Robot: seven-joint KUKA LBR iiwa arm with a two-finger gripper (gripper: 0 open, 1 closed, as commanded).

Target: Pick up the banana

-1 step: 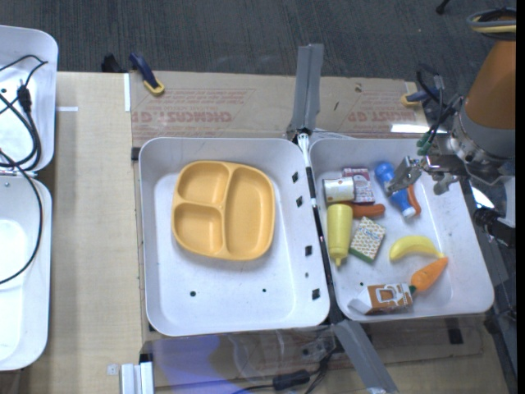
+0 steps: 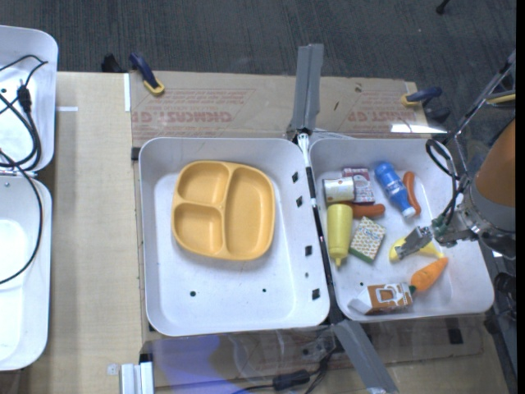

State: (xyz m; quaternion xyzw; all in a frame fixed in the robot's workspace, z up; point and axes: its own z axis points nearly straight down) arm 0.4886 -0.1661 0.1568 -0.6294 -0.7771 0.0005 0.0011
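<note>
From above, the banana [image 2: 404, 249] lies in the right bin [image 2: 467, 302], just above the carrot [image 2: 429, 275]. The gripper [image 2: 420, 240] sits down on it, fingers closed around its middle.

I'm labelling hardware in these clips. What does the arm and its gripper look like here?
The arm shows as a rounded orange band over grey metal at the view's right edge. Thin black cables loop beside it, with thin green and dark wires near the wrist. The gripper is small, grey and metallic.
</note>
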